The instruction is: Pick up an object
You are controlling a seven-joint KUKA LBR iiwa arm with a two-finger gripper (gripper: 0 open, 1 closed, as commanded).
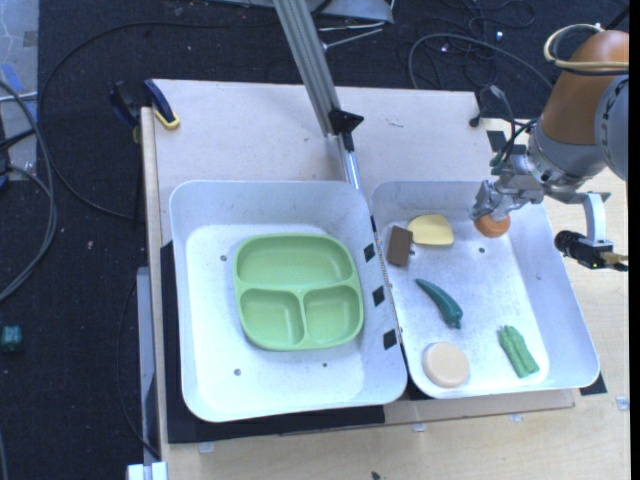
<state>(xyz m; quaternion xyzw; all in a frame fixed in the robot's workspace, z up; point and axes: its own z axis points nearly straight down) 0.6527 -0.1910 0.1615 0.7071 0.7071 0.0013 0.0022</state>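
Observation:
My gripper (493, 206) hangs over the far right part of the right bin (566, 286), directly above a small orange ball (492, 226) and touching or nearly touching its top. The ball is partly hidden by the gripper. Left of it lie a yellow rounded piece (431, 230) and a brown block (399, 246). A dark green pepper (441, 302) lies mid-bin. A cream round disc (446, 364) and a light green ridged vegetable (518, 351) rest near the front edge.
The left bin (200, 218) holds a green divided plate (298, 290). A slanted metal pole (308, 58) comes down to the bench's back, near the seam between the bins. A blue and yellow clamp (160, 108) sits at the bench's far left corner.

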